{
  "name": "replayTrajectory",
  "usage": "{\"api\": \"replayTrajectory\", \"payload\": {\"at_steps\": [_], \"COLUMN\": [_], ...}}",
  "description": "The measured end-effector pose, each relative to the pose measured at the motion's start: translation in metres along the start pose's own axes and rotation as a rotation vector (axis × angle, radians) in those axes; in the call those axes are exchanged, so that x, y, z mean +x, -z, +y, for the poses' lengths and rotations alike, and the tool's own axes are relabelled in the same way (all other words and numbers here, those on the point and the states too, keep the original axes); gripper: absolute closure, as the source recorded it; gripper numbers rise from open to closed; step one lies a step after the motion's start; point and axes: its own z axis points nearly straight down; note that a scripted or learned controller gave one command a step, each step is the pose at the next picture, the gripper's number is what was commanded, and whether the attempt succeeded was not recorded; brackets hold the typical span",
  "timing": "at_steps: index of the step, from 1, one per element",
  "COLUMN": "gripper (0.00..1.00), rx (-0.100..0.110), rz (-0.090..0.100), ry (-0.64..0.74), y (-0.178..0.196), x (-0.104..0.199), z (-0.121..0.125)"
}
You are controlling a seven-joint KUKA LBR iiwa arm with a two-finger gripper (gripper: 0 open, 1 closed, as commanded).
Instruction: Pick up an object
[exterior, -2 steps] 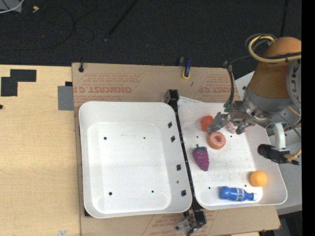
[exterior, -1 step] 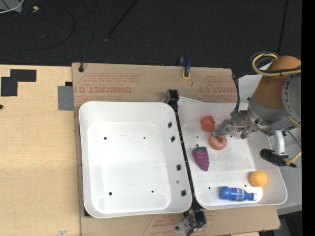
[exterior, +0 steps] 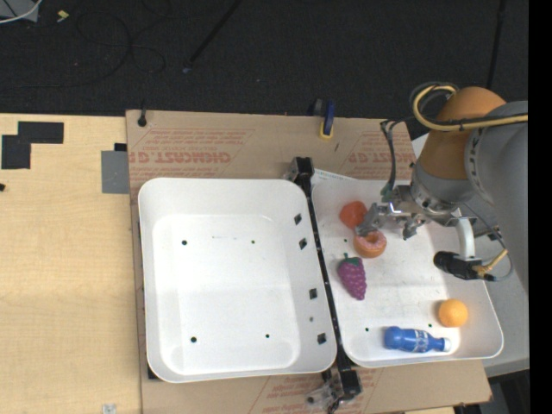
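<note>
In the right bin lie a red tomato-like fruit, a pink-orange ring-shaped piece, a purple bunch of grapes, an orange ball and a blue bottle on its side. My gripper reaches in from the right and hangs low over the bin's upper part, right beside the tomato and just above the ring-shaped piece. Nothing shows between its fingers.
The left bin sits beside the right one, split from it by a black clamped divider. A black cable piece of the arm hangs over the right bin's right side. Cardboard lies beneath both bins.
</note>
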Motion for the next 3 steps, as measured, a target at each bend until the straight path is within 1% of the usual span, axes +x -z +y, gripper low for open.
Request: {"api": "replayTrajectory", "payload": {"at_steps": [1, 2, 3], "gripper": [0.00, 1.00, 1.00], "rx": [-0.021, -0.016, -0.030], "rz": [0.005, 0.004, 0.008], "ry": [0.000, -0.006, 0.005], "y": [-0.004, 0.004, 0.101], "x": [0.076, 0.072, 0.189], "z": [0.003, 0.002, 0.003]}}
